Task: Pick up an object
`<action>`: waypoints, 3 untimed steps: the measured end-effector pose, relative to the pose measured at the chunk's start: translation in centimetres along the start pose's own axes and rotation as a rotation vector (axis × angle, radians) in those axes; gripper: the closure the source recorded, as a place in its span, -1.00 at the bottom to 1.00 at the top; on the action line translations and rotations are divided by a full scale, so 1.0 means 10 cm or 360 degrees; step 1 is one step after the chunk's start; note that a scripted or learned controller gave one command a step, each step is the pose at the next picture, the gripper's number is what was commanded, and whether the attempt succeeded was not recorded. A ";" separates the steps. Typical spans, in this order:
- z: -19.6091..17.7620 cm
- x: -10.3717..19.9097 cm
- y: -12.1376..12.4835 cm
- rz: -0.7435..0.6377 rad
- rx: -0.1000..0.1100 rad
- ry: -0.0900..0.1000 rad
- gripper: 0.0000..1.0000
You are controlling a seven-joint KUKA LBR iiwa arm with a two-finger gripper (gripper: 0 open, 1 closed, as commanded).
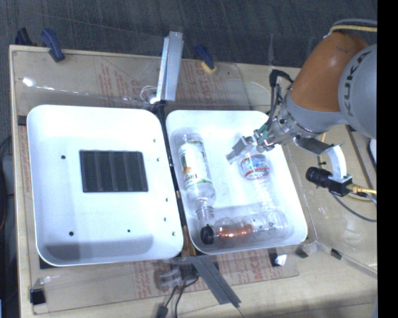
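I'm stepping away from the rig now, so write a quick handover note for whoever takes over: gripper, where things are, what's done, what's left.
Gripper: over the right bin, above the blue-label bottle; nothing seen between its fingers.
Right bin: green-label bottle along its left side, blue-label bottle on its right, third bottle with a black cap lying across the near end.
Left bin: a dark ribbed pad in the middle.
Done: no pick yet; all three bottles lie in the bin.
Left: grasp one bottle and lift it.
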State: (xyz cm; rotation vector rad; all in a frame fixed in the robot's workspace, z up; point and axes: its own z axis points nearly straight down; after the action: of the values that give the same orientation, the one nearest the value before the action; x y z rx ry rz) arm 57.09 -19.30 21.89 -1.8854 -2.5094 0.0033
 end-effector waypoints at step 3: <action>-0.46 0.25 0.97 0.0597 -0.0005 -0.0002 -1.00</action>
State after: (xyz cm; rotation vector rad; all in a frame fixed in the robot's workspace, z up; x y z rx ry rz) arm 65.70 -14.24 26.43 -2.3224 -2.1163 0.0012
